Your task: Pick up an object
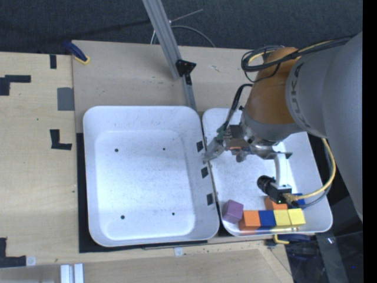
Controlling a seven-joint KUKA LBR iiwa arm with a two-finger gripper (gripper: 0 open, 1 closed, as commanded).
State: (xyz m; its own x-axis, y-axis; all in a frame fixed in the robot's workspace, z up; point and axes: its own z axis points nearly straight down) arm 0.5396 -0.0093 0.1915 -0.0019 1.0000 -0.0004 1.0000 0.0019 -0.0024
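Blocks, the objects to be picked, lay clustered in the near corner of the right bin (pixel 306 152): one purple block (pixel 233 210) standing slightly apart at the left, then a row of one orange block (pixel 251 218), one blue block (pixel 267 218) and two yellow blocks (pixel 289 217) set side by side and touching along the bin's near rim. Another orange piece (pixel 274 204) showed just behind the row, partly hidden by black hardware on the arm.

Two white bins sat side by side on the tabletop (pixel 118 75), their inner rims touching. The left bin (pixel 141 175) offered a broad open floor. In the right bin, the far half of the floor lay under the grey arm (pixel 330 81) with its orange band (pixel 271 93), which reached in from the right.

The tool (pixel 235 146) hung over the right bin's far-left part, close to the shared rim and well apart from the blocks. Whether its fingers were spread or closed could not be told from this angle, and nothing was seen between them. Bare bin floor lay between the tool and the block cluster.

A slanted metal pole (pixel 165 34) crossed the tabletop behind the bins.
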